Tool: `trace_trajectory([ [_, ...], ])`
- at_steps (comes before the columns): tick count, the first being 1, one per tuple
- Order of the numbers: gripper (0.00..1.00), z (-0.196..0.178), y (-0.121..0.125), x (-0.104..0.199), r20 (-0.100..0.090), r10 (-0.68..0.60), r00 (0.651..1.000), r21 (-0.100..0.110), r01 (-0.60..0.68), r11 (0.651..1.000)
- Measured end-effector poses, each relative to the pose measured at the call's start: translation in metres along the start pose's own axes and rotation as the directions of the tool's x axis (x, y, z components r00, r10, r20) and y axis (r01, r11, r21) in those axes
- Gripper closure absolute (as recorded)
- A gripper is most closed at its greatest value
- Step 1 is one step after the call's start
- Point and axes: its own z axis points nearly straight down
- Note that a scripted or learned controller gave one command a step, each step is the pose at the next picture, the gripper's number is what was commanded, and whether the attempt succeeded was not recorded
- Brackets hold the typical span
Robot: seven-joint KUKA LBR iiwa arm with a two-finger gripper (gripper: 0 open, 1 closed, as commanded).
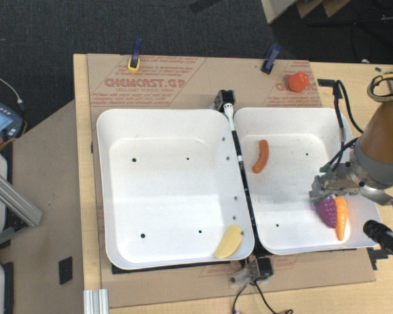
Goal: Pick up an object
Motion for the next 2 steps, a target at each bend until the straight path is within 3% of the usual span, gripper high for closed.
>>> trace_trajectory([
  [1, 1.00, -0.063, 0.001, 0.040, 0.001, -0.009, 1.000, -0.010, 0.009, 1.000],
  [2, 1.00, 0.013, -0.001, -0.047, 0.001, 0.003, 1.000, 0.002, -0.003, 1.000],
])
